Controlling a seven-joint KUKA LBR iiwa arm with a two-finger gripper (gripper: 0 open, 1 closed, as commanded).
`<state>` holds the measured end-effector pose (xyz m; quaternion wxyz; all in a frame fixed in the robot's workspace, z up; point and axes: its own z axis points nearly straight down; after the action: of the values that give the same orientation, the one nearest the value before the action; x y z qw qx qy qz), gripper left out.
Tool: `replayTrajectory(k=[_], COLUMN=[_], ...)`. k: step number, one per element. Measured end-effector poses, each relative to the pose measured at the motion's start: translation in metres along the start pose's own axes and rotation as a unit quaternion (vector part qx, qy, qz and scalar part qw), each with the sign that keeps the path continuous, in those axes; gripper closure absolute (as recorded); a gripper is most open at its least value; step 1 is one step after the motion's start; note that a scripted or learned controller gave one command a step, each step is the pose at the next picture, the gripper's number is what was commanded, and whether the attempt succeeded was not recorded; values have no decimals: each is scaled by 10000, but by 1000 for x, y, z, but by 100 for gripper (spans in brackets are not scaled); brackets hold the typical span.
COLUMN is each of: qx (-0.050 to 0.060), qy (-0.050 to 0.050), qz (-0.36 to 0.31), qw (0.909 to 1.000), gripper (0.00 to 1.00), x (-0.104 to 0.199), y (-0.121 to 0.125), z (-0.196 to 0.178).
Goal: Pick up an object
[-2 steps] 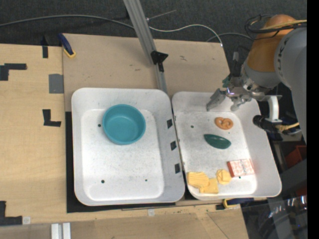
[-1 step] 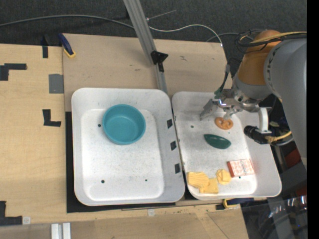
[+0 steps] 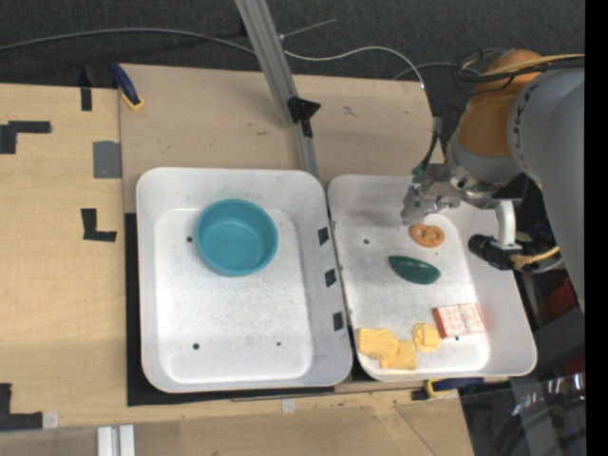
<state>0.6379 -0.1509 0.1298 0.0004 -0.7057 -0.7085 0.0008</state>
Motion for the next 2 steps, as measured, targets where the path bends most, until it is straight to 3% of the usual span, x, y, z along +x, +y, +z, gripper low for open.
replayTrajectory(k=[1,2], qx=[-37,-22], qy=[-2,2], qz=[9,10], qw=[10000,10000], gripper=[100,100], x=[3,4], y=[3,4], z=[-64,-93])
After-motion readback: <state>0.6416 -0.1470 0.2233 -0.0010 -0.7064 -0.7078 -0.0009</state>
